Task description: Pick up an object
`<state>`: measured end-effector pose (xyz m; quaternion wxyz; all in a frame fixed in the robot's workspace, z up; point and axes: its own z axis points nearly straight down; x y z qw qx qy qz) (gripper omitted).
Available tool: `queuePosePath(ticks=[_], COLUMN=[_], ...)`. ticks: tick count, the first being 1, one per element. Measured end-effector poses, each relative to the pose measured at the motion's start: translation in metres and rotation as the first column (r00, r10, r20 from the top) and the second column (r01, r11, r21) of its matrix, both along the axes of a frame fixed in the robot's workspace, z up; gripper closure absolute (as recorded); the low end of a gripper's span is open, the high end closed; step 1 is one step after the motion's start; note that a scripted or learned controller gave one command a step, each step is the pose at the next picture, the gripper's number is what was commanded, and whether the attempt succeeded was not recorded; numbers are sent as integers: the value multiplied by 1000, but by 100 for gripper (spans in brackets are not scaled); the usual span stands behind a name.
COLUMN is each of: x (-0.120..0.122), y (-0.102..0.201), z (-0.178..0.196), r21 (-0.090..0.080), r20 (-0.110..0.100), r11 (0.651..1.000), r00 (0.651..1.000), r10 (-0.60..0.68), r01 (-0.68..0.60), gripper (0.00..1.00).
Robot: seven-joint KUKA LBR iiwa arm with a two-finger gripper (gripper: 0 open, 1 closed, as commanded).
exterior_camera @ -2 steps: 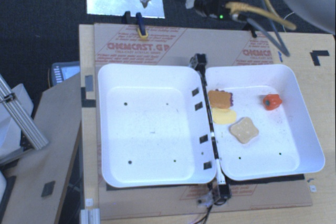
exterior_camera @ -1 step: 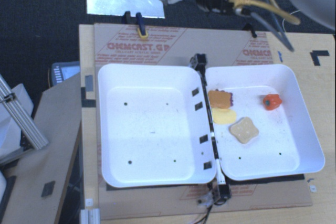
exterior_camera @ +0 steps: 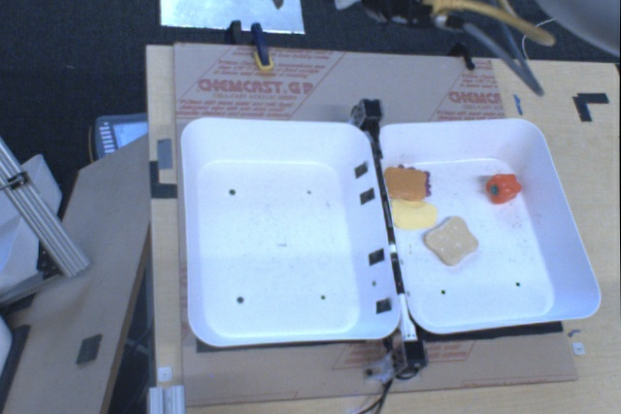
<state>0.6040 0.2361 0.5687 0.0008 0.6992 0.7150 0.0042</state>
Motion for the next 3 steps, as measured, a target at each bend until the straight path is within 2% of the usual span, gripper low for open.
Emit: queuePosePath(ticks=[1, 2, 3], x=[0, 0, 0], y=[1, 1, 1], z=[12, 11, 23], r21=[2, 1, 3], r20=[3, 2, 4], r11=[1000, 1000, 1000], r00=[1000, 1000, 1000], r10=[4, 5, 9], r01=[-4, -5, -9], gripper=[100, 0, 100])
